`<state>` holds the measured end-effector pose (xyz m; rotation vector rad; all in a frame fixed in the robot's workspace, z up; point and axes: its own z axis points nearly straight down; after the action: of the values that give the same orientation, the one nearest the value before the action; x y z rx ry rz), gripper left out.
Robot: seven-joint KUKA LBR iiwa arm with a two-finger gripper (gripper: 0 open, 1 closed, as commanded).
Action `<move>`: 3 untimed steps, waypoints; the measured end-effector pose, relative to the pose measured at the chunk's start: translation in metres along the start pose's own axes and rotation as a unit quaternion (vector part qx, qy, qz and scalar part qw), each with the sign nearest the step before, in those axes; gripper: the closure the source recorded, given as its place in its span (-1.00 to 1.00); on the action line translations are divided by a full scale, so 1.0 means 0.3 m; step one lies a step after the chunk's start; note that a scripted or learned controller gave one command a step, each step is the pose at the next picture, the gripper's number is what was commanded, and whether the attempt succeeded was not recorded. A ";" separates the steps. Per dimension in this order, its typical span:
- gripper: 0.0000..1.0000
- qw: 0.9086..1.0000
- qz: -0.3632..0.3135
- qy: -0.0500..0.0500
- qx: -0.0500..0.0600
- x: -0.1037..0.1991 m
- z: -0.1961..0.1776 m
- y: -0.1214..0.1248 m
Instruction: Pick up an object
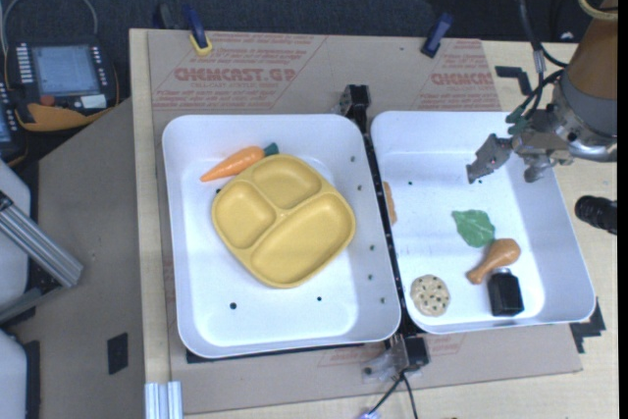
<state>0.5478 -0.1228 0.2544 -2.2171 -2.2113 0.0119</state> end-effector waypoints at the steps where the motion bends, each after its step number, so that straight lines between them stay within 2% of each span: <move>1: -1.00 1.000 -0.001 -0.001 -0.006 0.001 -0.021 0.007; 2: -1.00 1.000 -0.001 0.000 -0.003 0.010 0.123 0.012; 3: -1.00 1.000 -0.001 -0.001 -0.005 0.011 0.261 0.030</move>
<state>0.5558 -0.1195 0.1759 -2.2205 -2.2198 0.0014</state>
